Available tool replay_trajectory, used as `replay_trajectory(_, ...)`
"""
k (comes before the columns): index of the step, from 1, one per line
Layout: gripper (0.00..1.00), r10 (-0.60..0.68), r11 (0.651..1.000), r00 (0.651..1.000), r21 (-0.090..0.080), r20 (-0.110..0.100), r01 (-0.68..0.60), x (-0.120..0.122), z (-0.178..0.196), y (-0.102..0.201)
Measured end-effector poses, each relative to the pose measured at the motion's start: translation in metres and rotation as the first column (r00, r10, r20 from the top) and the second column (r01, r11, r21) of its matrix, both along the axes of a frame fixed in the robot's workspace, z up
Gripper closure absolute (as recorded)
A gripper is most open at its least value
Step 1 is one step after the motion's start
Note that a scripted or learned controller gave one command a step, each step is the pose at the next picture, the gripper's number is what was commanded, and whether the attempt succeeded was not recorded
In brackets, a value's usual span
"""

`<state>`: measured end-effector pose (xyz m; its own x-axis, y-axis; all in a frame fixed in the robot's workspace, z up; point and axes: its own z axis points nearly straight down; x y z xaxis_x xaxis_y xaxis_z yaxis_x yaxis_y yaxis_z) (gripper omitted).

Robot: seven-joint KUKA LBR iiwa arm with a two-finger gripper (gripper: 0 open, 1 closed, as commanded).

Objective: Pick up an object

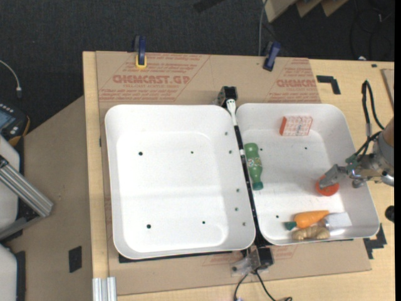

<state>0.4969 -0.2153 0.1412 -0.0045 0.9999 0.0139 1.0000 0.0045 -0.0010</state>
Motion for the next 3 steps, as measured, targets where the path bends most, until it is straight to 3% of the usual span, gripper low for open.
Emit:
replay_trajectory(1,0.0,-0.001,1.0,1.0,-0.011,-0.002,0.001,0.011,-0.016,0.046)
replay_trajectory(2,0.0,0.001,1.0,1.0,-0.021,0.023,-0.001,0.099,0.142,0.047)
replay_trajectory(3,0.0,0.0,1.0,1.0,-0.015,0.005,0.001,0.111,0.139,0.12)
